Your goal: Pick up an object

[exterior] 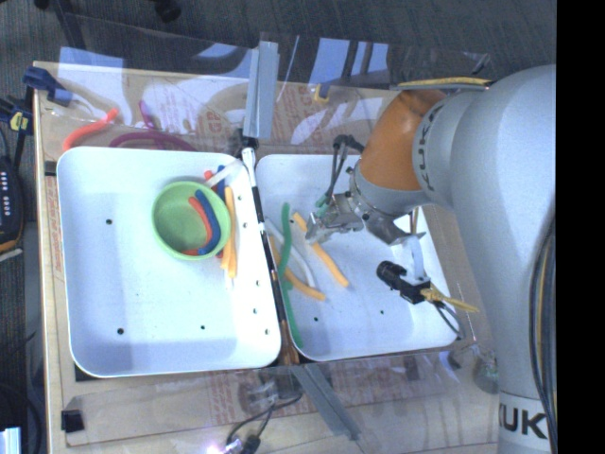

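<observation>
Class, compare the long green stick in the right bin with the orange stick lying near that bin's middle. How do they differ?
The green stick is far longer than the orange stick. The green stick runs along the left wall of the right bin and is slightly bent; the orange stick lies slantwise and straight. Both are thin and lie flat in that bin.

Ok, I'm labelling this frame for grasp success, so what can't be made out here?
Camera view, claw: it blurs into the orange sticks under it, so whether it holds one is unclear.
Camera view, right bin: its upper right part is hidden by the arm.
Camera view, green bowl: the coloured sticks inside overlap, so their number is unclear.
</observation>
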